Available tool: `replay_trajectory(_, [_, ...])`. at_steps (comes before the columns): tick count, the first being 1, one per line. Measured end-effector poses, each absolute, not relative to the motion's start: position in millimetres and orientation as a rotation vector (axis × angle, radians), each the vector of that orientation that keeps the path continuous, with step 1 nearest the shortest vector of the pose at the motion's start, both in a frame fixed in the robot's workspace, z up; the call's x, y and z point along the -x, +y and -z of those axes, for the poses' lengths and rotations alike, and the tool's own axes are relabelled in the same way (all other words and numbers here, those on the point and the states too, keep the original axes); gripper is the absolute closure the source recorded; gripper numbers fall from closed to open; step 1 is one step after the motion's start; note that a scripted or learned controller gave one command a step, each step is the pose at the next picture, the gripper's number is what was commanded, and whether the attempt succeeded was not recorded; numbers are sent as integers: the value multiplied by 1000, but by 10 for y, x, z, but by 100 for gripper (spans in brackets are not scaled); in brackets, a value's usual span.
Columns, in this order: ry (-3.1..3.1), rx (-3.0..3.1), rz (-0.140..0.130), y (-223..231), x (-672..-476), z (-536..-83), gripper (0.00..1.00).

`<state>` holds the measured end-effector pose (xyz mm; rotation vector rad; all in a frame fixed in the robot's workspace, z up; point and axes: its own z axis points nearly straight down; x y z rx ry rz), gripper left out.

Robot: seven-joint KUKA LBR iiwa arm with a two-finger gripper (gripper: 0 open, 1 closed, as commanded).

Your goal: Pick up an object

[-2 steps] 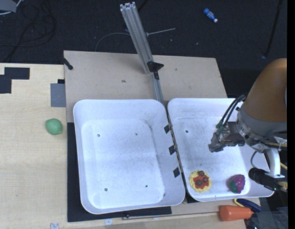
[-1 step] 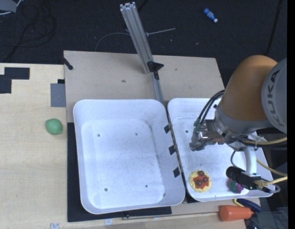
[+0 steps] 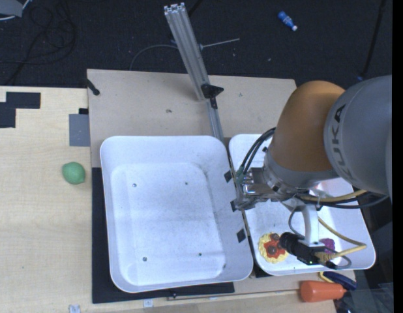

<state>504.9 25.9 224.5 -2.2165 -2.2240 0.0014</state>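
Gripper point(image 3: 253, 191): metal parts jut from the 9 o'clock side of the wrist, above the inner wall of the right bin; the rest lies under the arm, so I cannot tell whether it is spread or pressed together.
Arm point(image 3: 332, 135): grey with an orange band, it comes in from 3 o'clock and covers the 12 o'clock half of the right bin.
Right bin point(image 3: 252, 150): white and shallow; its floor shows from 6 to 9 o'clock, and cables loop over the part toward 4 o'clock.
Yellow-and-red object point(image 3: 272, 248): lies on the right bin's floor toward 7 o'clock, at 5 o'clock from the gripper and apart from it; too small to tell what it is.
Purple object point(image 3: 328, 244): small, on the same floor toward 5 o'clock, partly behind the cables; its shape is hard to make out.
Left bin point(image 3: 123, 150): white, at 9 o'clock from the gripper, just beside the right bin, with the two rims meeting.
Orange object point(image 3: 322, 291): on the bench outside the right bin at 6 o'clock; its 3 o'clock end is crossed by something blue and yellow that I cannot identify.
Green ball point(image 3: 74, 173): on the pale bench at 9 o'clock from the left bin, apart from it.
Metal bar point(image 3: 192, 54): slants from 12 o'clock down toward where the bins meet and carries a black clamp point(image 3: 211, 91).
Blue object point(image 3: 287, 21): tiny, on the dark floor at 12 o'clock, well apart from the bench.
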Motion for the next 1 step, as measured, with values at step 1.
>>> replay_trajectory(1, [-2224,2217,0,788,-4967,-2261,100])
